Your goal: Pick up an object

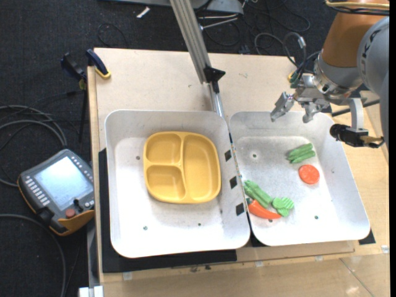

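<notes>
My gripper point(294, 109) hangs over the far edge of the right bin point(346, 209), fingers spread open with nothing between them. Below it in that bin lie a green pea pod point(300, 153), a red tomato slice point(309, 174), a long green pod point(258, 193), a small green ridged piece point(284, 203) and an orange carrot point(263, 212). The nearest item, the green pea pod, sits well below and slightly right of the fingertips.
The left bin point(124, 166) holds a yellow divided tray point(182, 167). A metal pole point(195, 36) slants down to the seam between the bins. A teach pendant point(55, 190) lies on the floor at left.
</notes>
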Controlling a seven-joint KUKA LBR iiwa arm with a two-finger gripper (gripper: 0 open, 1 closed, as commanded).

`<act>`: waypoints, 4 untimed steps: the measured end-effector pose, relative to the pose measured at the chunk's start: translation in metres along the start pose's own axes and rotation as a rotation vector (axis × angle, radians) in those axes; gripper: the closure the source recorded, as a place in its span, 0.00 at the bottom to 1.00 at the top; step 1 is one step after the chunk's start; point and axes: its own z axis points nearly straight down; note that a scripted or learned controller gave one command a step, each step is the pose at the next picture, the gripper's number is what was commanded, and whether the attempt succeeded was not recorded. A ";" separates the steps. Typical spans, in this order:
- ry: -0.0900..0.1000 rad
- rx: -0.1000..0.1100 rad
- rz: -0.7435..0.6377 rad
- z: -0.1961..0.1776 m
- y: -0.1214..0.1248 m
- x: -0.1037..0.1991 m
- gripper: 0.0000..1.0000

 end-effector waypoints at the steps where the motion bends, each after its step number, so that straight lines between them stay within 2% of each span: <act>1: 0.000 0.000 0.000 0.000 0.000 0.000 0.00; 3: 0.001 0.006 0.001 0.110 -0.007 0.011 0.00; 4: -0.001 -0.002 0.000 0.095 -0.004 0.010 1.00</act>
